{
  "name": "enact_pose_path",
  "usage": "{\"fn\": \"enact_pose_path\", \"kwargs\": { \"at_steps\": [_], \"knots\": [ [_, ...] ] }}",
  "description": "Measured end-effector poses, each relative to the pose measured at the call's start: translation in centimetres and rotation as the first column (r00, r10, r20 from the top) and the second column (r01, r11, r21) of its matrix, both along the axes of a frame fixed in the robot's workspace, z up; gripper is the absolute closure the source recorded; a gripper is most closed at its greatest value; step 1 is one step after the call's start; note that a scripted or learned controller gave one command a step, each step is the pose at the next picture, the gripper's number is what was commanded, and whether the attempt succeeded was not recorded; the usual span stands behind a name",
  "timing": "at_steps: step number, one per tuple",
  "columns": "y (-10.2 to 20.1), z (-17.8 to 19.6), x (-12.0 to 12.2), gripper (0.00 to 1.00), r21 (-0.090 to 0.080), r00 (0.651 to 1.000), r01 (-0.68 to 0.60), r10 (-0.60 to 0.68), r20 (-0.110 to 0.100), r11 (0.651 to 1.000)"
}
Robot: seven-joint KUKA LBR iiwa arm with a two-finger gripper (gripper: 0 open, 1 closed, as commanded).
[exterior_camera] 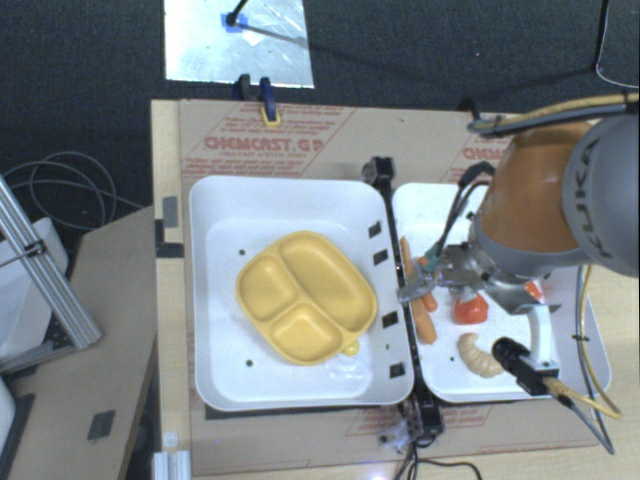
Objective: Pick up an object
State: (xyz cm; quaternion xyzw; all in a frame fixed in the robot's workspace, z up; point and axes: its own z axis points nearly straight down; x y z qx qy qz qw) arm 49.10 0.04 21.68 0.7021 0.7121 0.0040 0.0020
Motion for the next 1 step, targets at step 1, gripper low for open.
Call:
{"fn": "enact_pose_path", "kwargs": {
  "at_steps": [1],
  "knots": [
    [2.46,17.82,0.30,0.00,0.001,1.000,0.005,-0.005,0.013,1.000]
  ]
}}
